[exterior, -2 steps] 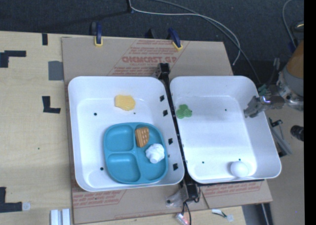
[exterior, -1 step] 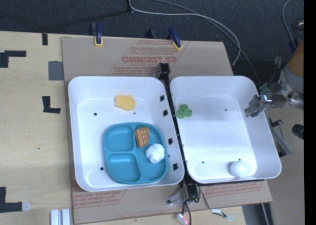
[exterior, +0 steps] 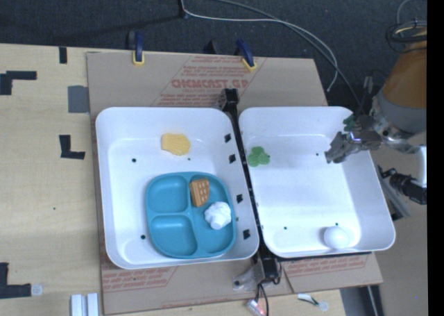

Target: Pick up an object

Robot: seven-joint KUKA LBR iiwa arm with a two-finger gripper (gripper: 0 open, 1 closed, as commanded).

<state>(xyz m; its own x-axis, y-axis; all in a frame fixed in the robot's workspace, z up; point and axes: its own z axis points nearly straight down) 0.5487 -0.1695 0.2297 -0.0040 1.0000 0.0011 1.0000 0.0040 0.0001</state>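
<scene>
Pincer (exterior: 340,149) poised over right bin (exterior: 305,189), far-right edge; fingers too blurred to tell whether parted. Nothing lifted yet. Green object (exterior: 259,157) at that bin's left wall, white ball (exterior: 337,237) at its near rim, both waiting.

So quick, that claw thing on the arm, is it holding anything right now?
Gripper: over the right edge of the right bin; too small and dark here to tell whether it is open, shut or holding something.
</scene>
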